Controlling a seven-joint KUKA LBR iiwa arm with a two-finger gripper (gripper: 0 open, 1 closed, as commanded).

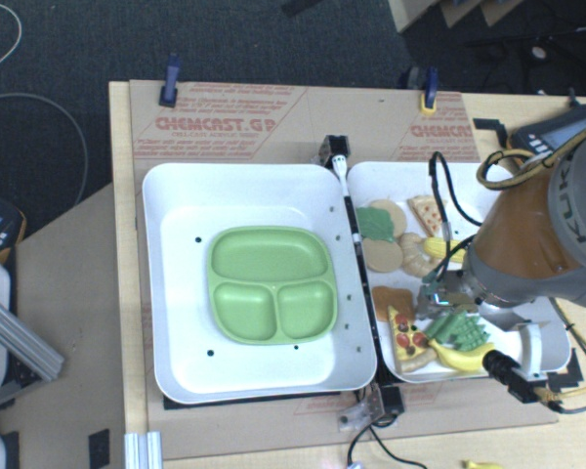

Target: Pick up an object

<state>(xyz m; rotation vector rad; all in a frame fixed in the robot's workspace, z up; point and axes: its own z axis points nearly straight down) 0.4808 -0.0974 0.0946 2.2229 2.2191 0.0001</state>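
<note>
White plastic makes up both shallow bins, side by side on the cardboard-topped bench (pixel 273 115). The left bin (pixel 176 262) is the roomier one: a pale green divided plate (pixel 272 283) lies in its middle, with bare white floor all round between the plate and the bin walls.

The right bin (pixel 381 179) is crowded. The grey arm (pixel 532 252), orange band above the wrist, reaches in from the right and covers much of its right half, leaving open floor only near the far wall. The gripper (pixel 438 296) is low over the near part of the pile; whether its fingers are apart or together cannot be told.

Toy food lies packed against the wall shared with the left bin: a green leaf piece (pixel 376 223), a tan round cookie (pixel 380 255), a cracker (pixel 425 215), a pizza slice (pixel 406 332), a green leafy piece (pixel 459 328) and a yellow banana (pixel 461 358) near the front rim.
</note>
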